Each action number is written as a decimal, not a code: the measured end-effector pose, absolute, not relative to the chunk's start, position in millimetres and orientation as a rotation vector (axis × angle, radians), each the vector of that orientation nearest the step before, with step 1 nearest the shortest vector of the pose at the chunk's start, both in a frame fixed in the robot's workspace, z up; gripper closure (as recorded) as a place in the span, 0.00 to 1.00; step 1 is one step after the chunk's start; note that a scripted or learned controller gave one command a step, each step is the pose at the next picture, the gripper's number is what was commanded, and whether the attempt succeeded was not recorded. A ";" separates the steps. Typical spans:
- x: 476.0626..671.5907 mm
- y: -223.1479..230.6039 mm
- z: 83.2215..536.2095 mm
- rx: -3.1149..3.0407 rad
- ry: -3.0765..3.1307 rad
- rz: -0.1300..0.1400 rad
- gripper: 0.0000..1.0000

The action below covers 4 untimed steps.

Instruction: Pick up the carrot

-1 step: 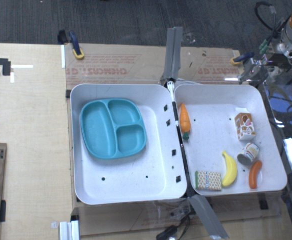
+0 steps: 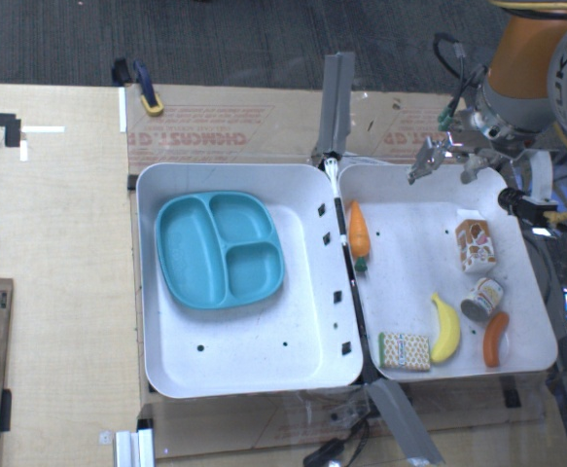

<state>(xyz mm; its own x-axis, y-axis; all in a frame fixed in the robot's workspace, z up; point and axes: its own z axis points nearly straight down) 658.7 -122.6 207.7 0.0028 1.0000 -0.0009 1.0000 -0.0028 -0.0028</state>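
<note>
Setting: dark carpeted floor is seen beyond a pale wooden tabletop (image 2: pixel 50 222), on which a brown cardboard sheet (image 2: pixel 225 125) is laid under two shallow white bins.
Carrot: the carrot (image 2: pixel 358 232) is found in the right bin (image 2: pixel 400 193), lying lengthwise against that bin's left wall, pointed end toward the far side and green stub toward the near side; it is touched by nothing else.
Right bin, other contents: a small printed carton (image 2: pixel 475 244) is placed near the right wall; a tipped grey cup (image 2: pixel 481 299) is seen just below it; a red sausage-shaped item (image 2: pixel 495 340) lies beside the cup near the front right corner; a banana (image 2: pixel 445 329) is laid near the front, just beside a green-and-tan packet (image 2: pixel 405 351). All of these are well apart from the carrot.
Divider: a grey bar (image 2: pixel 336 105) is seen rising from the far side where the two bins meet.
Left bin: a blue three-compartment plate (image 2: pixel 220 249) is held in the left bin (image 2: pixel 166 358), toward its far left part.
Arm: the grey arm with its orange band (image 2: pixel 536 27) is seen entering from the upper right.
End effector: the end effector (image 2: pixel 448 159) is positioned over the far edge of the right bin, up and to the right of the carrot and apart from it; its two fingers are seen spread, with nothing between them.
Tabletop extras: a blue-and-yellow clamp (image 2: pixel 145 86) is seen on the far edge of the cardboard.
</note>
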 end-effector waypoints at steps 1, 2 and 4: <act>651.2 -95.3 92.1 -2.009 -2.416 0.000 0.00; 659.1 -97.1 92.6 -2.235 -2.211 -0.001 0.00; 659.0 -97.8 92.4 -1.921 -2.489 0.000 0.00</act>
